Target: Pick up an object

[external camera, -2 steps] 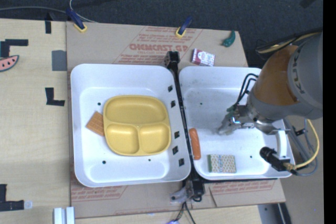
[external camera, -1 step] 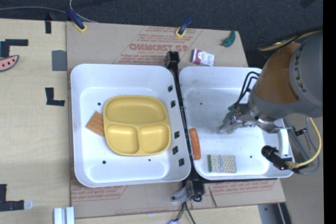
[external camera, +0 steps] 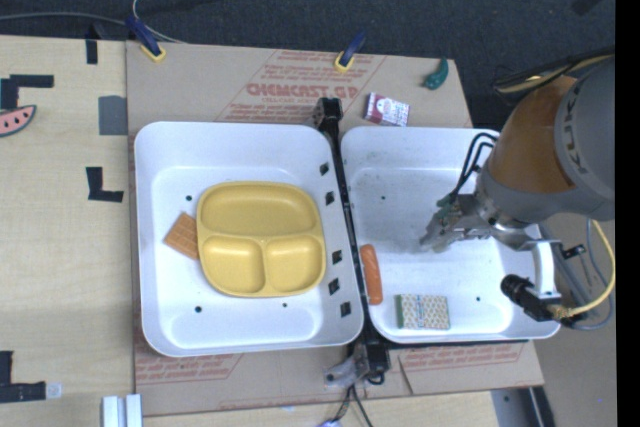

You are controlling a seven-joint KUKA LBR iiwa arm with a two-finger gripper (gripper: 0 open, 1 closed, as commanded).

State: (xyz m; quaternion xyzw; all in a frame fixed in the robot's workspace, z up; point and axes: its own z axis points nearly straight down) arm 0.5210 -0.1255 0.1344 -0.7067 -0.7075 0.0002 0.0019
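My gripper (external camera: 437,235) hangs low over the right bin (external camera: 400,160), near its middle right, under the grey arm with the orange band. Nothing shows between its fingers. An orange carrot-like piece (external camera: 371,274) lies along the right bin's left wall. A small green-and-white patterned block (external camera: 422,311) sits near that bin's front edge, below and left of the gripper. In the left bin (external camera: 160,215) rests a yellow three-compartment plate (external camera: 262,237), with a brown cracker-like piece (external camera: 183,235) tucked under its left rim.
A black divider clamp (external camera: 335,205) runs between the bins. On the cardboard behind them lie a small red-and-white packet (external camera: 385,109), a teal clip (external camera: 436,73) and two yellow-blue clamps (external camera: 148,40). A cable loops across the dark floor at the back.
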